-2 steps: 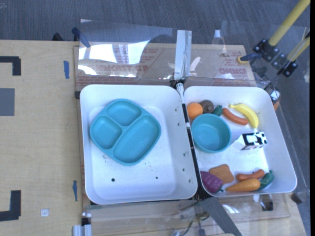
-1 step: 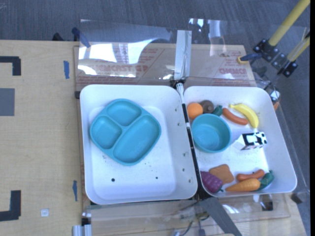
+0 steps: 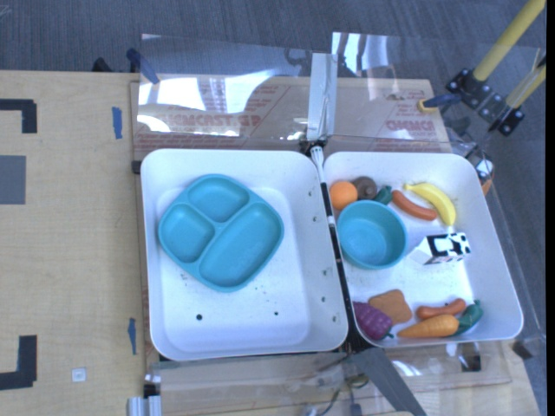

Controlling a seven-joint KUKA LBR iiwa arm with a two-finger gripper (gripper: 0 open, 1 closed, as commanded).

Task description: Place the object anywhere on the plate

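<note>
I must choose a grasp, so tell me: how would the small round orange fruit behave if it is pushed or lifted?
The small round orange fruit looks ball-shaped, so it probably rolls when pushed. It sits against the blue bowl, which may block it. It seems a light toy.

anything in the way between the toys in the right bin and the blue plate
Only the raised rims where the two bins meet; the toys, such as the banana, must be lifted over them. The plate lies bare in the left bin.

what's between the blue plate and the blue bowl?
In the camera view, bare white floor of the left bin, then the two bins' adjoining walls. The bowl sits just right of them; the plate lies well left.
</note>
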